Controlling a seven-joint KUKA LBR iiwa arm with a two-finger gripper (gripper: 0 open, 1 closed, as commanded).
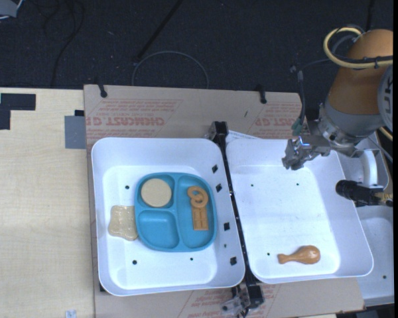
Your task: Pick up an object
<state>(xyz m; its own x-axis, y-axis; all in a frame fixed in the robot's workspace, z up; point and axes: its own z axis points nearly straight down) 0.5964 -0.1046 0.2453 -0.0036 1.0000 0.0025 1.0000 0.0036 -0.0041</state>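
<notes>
So here's my setup: a pale wood bench with a cardboard sheet lying on it, red print on the cardboard, and two white bins parked side by side on top. The left bin holds a blue tray with three compartments. In the tray's upper left compartment sits a round tan disc, the right compartment has a brownish key-shaped piece lying lengthwise, and the lower left compartment has just blue floor showing. Just off the tray's left edge, touching or nearly touching it, a pale yellowish sponge-looking chunk rests on the bin floor. The right bin has one thing in it, a tan drumstick lying flat near the bottom wall, fat end pointing right, thin end left. My arm comes in from the right, orange band up top, grey wrist under it, and my gripper hangs over the upper right part of the right bin, close to its back wall. It's well apart from the drumstick, which is at the opposite end of that bin. Honestly can't tell whether my jaws are apart or closed from this angle, it's just a dark metallic blob at that size, and I don't see anything between them. Some black cables sprawl over the dark floor behind the bench.
</notes>
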